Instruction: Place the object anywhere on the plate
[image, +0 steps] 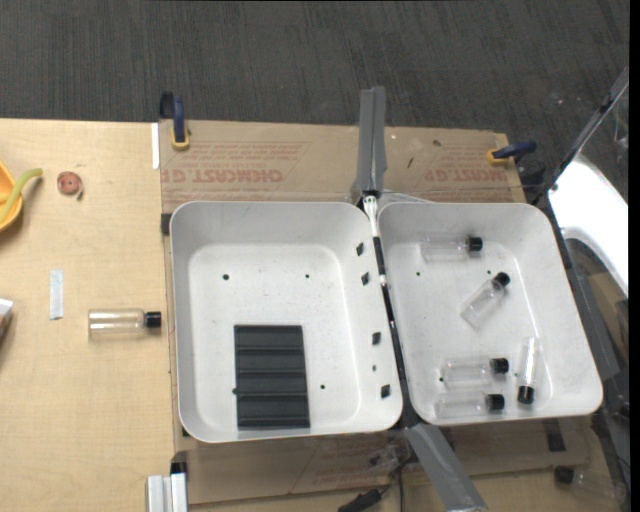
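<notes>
Five clear, round vials (487, 298) with black caps are lying loose in the smooth white right bin (560, 250). One ribbed black rectangular plate (270, 377) sits in the left bin (260, 225). Can't tell what the claw's grip is doing, tbh.

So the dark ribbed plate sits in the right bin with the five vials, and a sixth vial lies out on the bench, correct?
Not quite: the camera view shows the dark ribbed plate in the left bin, not the right bin with the five vials. The sixth vial does lie on the bench.
</notes>
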